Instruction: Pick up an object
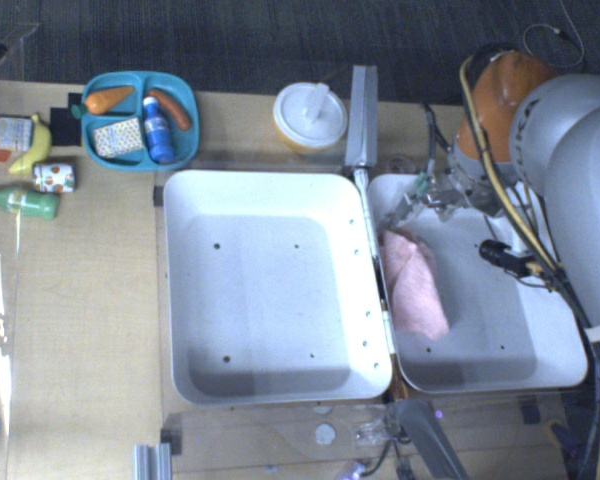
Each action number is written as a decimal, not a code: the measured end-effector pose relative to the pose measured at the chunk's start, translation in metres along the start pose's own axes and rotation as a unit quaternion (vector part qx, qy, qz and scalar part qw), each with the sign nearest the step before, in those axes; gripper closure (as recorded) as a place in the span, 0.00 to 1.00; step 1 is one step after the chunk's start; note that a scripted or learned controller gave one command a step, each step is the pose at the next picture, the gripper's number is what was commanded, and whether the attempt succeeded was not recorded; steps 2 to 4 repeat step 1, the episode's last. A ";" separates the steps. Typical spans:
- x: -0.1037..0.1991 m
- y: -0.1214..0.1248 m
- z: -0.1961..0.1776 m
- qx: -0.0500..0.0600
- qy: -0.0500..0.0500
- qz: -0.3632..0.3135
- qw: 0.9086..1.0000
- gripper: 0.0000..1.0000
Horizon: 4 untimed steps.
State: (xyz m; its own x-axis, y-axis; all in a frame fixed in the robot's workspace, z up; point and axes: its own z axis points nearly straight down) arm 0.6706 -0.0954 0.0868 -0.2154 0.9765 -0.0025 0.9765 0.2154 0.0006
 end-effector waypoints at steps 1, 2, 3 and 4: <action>0.009 -0.062 -0.002 -0.005 0.000 -0.032 0.999 0.00; 0.009 -0.062 -0.002 -0.005 0.000 -0.032 0.999 0.00; 0.009 -0.062 -0.002 -0.005 0.000 -0.032 0.999 0.00; 0.009 -0.062 -0.002 -0.005 0.000 -0.032 0.999 0.00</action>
